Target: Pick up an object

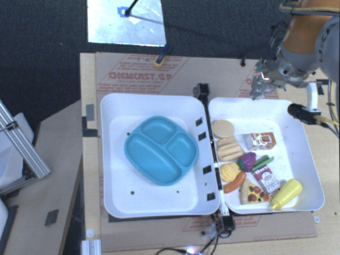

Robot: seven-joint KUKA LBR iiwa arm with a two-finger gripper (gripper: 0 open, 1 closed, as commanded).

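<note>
Arm: the grey arm with the orange band point(317, 1) comes in from the upper right and hangs above the far right corner of the bench.
Gripper: the small metal two-finger gripper point(260, 91) sits just past the far rim of the right bin, above the bench board; too small and blurred here to tell how it stands, and nothing shows in it.
Right bin: the shallow white bin on the right point(308, 142) holds all the toy food, gathered toward its left and near side.
Objects to pick: a round tan cookie-like disc point(223, 128) lies nearest the far left; just below it a tan hot-dog bun point(229, 150); then a yellow corn piece point(230, 171), an orange carrot-like stick point(235, 183), a purple grape cluster point(247, 161), a green pod point(262, 162), a small white-and-orange carton point(262, 140), a red-and-white packet point(268, 180), a pizza slice point(252, 195) and a yellow mustard bottle point(287, 193) at the near right.
Left bin: the white bin on the left point(114, 121) bears a blue plastic divided plate point(161, 150) with three compartments, lying flat at its middle.
Separation: the gripper is well apart from every toy.
</note>
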